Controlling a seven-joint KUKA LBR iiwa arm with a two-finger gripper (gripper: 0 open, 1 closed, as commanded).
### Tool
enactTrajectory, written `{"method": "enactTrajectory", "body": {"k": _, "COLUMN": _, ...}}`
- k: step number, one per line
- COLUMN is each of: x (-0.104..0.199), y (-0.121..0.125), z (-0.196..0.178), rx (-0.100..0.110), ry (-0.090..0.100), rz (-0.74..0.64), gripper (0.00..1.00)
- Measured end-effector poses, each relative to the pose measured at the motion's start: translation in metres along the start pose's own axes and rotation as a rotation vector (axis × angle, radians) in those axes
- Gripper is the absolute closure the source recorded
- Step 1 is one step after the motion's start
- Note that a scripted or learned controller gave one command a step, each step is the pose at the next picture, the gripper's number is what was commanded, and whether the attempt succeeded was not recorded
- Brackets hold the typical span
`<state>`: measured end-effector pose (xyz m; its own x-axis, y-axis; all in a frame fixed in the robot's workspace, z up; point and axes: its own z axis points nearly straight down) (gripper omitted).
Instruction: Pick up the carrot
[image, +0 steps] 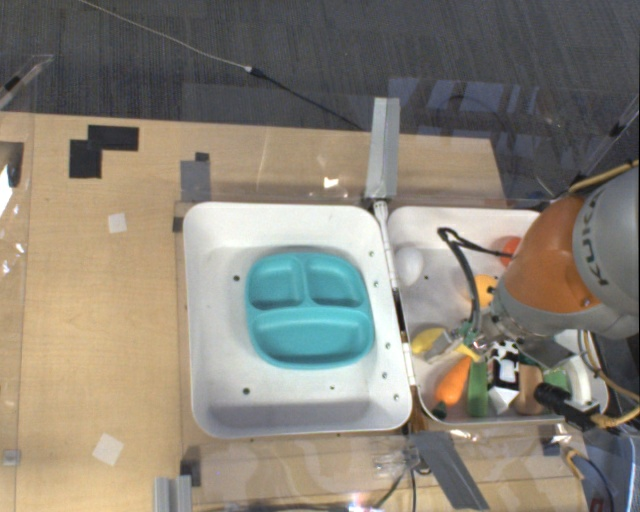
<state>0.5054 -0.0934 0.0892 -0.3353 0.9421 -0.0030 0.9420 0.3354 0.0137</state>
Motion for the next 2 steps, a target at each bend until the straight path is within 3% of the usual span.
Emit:
{"method": "enactTrajectory", "body": {"k": 1, "x": 0.004, "y": -0.012, "z": 0.0, "rx": -0.003, "ry": -0.001, "rz": 0.305, "gripper": 0.0}}
{"method": "enactTrajectory", "body": {"k": 2, "x": 0.003, "y": -0.008, "z": -0.013, "rx": -0.013, "ry": -0.005, "rz": 0.295, "gripper": 1.0}}
